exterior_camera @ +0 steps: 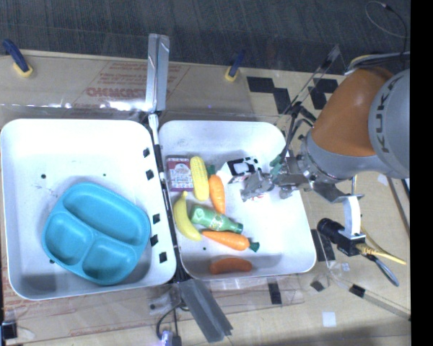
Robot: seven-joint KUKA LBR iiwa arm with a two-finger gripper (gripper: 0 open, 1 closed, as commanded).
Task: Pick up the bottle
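The green bottle [215,218] lies on its side in the right bin [292,247], wedged among banana [183,218] and carrots, while the gripper [254,186], its opening unclear, hovers just beyond it.

light: bright, even | shadows: soft | focus: slightly blurry | glare: mild

Cardboard-covered bench [72,85], seemingly, two white bins [14,193]

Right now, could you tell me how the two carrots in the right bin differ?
The upper carrot stands nearly upright in the view beside the corn; the lower carrot lies almost crosswise below the bottle. The lower carrot looks longer. Both are orange with green tops, lying in the right bin.
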